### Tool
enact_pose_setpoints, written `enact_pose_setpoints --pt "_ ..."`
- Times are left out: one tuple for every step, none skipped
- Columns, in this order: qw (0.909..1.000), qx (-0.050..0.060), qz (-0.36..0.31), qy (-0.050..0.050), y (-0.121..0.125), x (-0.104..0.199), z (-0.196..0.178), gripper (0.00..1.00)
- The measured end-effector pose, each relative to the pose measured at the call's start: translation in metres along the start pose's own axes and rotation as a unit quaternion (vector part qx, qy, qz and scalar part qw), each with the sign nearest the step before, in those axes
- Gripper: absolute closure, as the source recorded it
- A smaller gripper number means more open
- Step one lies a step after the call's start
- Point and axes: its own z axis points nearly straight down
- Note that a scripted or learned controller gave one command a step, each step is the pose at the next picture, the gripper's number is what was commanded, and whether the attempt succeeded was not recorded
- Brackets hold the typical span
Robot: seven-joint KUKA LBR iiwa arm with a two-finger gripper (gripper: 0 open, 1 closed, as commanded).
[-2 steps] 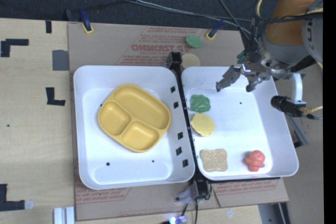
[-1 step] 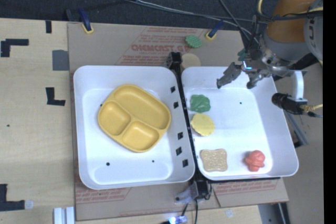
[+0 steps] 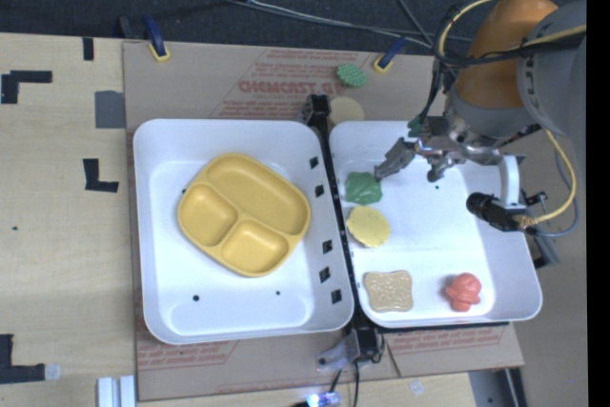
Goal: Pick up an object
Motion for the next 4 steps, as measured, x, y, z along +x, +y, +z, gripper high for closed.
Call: enact_pose_setpoints --pt "1.0 -0.001 0.0 0.0 0.001 0.01 0.05 0.0" --pt "1.0 -0.004 0.0 -0.001 0.001 0.011 0.102 0.0" --pt "1.0 -0.004 0.0 -0.001 0.002 0.011 0.089 1.0" --pt "1.0 -0.006 0.001 -0.001 0.004 0.001 0.033 1.0"
